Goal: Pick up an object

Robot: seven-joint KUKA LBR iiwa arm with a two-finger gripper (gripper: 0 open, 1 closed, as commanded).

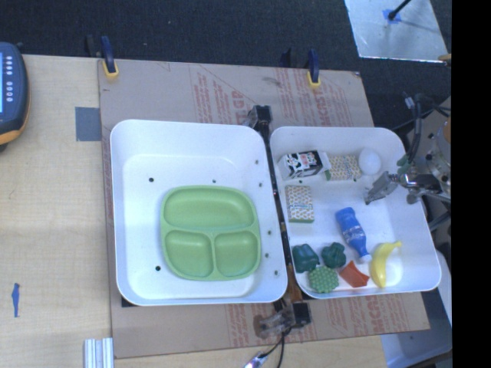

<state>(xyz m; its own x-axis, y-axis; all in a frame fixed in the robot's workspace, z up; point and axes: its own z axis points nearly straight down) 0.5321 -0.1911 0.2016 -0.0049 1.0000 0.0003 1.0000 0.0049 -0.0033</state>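
Note:
The right bin (399, 148) holds several small items: a black-and-white milk carton (303, 163), a patterned box (299, 203), a speckled packet (343, 168), a white ball (370, 160), a blue bottle (351, 231), a yellow banana (385, 263), a red piece (354, 274) and dark green toys (317, 258). My gripper (381, 188) reaches in over the bin's right edge, its grey fingers (377, 188) just right of the ball and above the bottle. Nothing shows between them.
The left bin (130, 205) contains a green divided plate (209, 232). Black clips (261, 116) join the bins at the middle seam. A blue-and-orange device (11, 89) sits at the bench's far left. Arm hardware (426, 171) crowds the right edge.

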